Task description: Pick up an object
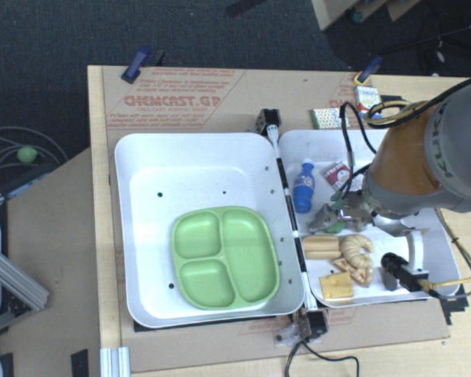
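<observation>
My gripper (340, 213) is low inside the right bin (318, 140), near its middle, under the grey arm with the orange band. Its tip sits over a dark greenish thing (323, 225) that is partly hidden by it. A blue bottle (302, 187) lies just left of the gripper, by the bin's left wall. A red and white packet (336, 173) lies behind it. In front of the gripper lie a tan wooden cylinder (322, 247), a croissant-shaped toy (358, 255) and a yellow slab (337, 287).
The left bin (137, 159) holds a green divided plate (224, 256) toward its front. A black clamp (268, 120) sits at the back between the bins. Small boxes and cables (366, 99) lie on the board behind the right bin.
</observation>
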